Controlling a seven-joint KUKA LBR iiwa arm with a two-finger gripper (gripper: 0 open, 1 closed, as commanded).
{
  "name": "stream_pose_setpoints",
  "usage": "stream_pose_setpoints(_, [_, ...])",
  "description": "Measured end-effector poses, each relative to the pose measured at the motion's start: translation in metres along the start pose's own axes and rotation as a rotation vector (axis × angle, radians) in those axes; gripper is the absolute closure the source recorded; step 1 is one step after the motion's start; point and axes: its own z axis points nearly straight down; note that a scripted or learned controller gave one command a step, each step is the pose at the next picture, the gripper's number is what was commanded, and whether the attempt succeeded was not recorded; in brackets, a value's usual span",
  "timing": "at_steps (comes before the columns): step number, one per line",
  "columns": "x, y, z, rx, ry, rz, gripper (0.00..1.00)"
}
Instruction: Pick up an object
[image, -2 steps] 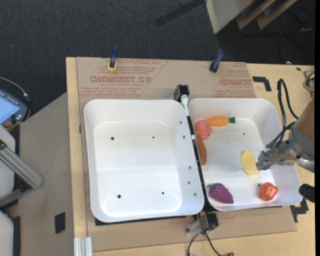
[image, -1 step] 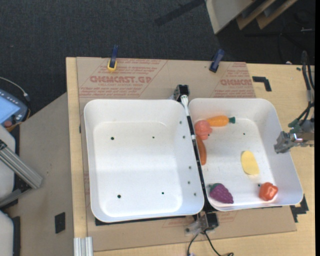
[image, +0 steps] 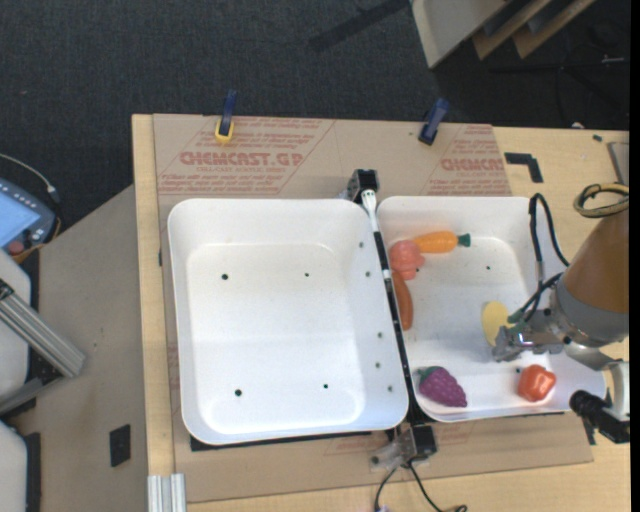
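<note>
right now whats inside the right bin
In the right bin: a carrot, a pink piece over an orange one, purple grapes, a red pepper, and a yellow item partly covered by the gripper.

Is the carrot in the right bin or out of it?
In. The carrot lies on the right bin's floor near its far wall.

Dark carpet floor around bench

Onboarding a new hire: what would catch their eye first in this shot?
The bright toy food in the right bin: a carrot at the top, purple grapes and a red pepper along the bottom. The gripper hangs low beside a yellow piece. The left bin is plain white.
</note>
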Motion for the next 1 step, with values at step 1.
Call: stream_pose_setpoints(1, [0.0351,0.0030,-0.2353,-0.034,-0.009,-0.007,1.00])
